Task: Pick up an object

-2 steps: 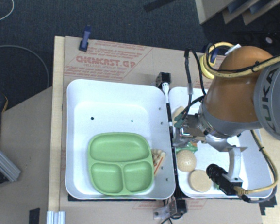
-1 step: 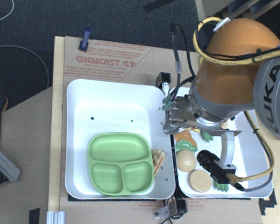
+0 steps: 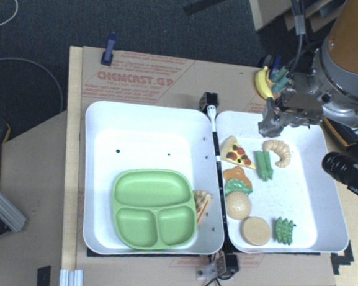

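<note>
Item: croissant (image 3: 278, 152), tan toy pastry, curved like a hook, lying near the far wall of the right bin (image 3: 329, 202). My gripper (image 3: 271, 127) hangs just above and beside it; whether my fingers are spread or closed I cannot tell, as dark metal blurs them together. Beside it: green bean pod (image 3: 264, 165), glossy pizza slice (image 3: 237, 153), round biscuit (image 3: 256, 230). Left bin (image 3: 96, 163): green three-compartment tray (image 3: 154, 207), smooth plastic.
</note>
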Controlling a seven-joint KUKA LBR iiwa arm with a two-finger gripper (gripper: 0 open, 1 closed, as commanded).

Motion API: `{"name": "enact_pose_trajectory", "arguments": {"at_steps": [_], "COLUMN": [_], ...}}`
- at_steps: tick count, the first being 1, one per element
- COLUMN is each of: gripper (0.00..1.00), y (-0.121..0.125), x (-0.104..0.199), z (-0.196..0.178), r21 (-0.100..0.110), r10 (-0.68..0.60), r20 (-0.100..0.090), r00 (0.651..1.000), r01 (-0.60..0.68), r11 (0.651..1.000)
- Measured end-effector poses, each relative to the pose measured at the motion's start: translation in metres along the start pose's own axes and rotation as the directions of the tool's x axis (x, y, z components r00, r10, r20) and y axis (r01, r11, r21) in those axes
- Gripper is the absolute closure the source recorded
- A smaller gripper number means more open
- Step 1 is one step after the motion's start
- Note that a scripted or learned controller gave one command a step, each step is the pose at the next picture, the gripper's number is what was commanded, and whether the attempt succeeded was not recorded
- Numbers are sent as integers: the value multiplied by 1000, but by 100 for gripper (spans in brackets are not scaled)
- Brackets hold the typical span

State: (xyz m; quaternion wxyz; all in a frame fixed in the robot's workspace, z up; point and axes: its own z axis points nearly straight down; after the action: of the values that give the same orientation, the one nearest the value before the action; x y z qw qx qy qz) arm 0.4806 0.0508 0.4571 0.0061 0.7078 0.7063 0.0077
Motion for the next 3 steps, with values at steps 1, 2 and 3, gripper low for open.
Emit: {"name": "enact_pose_trajectory", "arguments": {"at_steps": [1, 2, 3], "gripper": [100, 100, 100], "y": [-5, -8, -4], "x": [-48, -109, -52], "z": [116, 243, 185], "r21": [32, 34, 14], "r10": [5, 7, -8], "r20": [5, 4, 1], "r00": [1000, 1000, 1000], "r01": [-5, -7, 8], "r11": [999, 999, 1000]}}
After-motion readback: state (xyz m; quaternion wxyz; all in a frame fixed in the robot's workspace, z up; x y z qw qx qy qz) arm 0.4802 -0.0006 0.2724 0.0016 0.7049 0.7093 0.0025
